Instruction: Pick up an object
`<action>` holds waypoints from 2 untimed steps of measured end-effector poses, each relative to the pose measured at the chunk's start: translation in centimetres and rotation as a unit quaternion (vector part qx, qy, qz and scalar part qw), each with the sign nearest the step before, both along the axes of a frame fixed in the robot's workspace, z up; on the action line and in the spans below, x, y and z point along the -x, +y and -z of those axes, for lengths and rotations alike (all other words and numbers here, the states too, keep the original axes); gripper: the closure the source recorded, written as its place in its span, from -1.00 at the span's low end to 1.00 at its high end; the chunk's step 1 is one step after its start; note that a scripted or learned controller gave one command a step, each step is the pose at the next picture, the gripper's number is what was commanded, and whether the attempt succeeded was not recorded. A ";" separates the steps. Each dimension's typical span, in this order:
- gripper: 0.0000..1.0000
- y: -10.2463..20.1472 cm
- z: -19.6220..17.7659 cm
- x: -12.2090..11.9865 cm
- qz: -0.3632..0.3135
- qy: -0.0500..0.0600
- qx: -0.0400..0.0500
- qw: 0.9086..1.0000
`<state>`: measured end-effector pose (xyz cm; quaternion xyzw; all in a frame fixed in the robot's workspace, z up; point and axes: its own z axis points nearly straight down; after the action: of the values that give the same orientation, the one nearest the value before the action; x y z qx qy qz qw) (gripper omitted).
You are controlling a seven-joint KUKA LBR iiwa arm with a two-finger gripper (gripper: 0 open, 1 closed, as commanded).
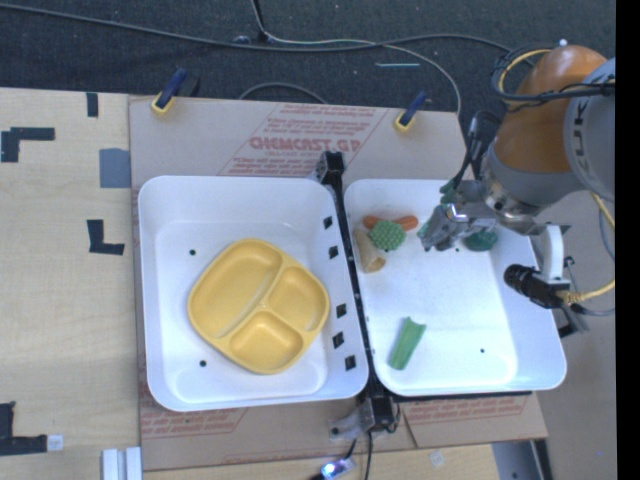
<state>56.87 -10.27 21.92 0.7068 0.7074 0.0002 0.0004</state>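
My gripper [447, 233] hangs over the back of the right bin [520, 373], its fingers pointing down and to the left. A teal object [483, 238] lies just right of it, partly hidden by the wrist. Left of the gripper sit a green spiky ball [387, 235], an orange carrot-like piece [392, 221] behind it and a tan piece [371, 256] by the divider. A green rectangular block [406, 343] lies near the bin's front. I see nothing between the fingers.
The left bin [165, 298] holds a yellow divided plate [258, 303]. A black clip strip [340, 268] runs between the bins. Cables [300, 40] trail across the dark floor behind the bench. The arm's body [545, 128] looms over the right bin's back right corner.
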 end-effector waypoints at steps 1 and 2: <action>1.00 4.7 0.8 -0.1 -0.002 0.001 0.000 1.000; 1.00 11.1 0.5 -0.2 -0.003 0.001 -0.001 1.000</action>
<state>57.11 0.88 21.43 0.7046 0.7096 0.0000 -0.0008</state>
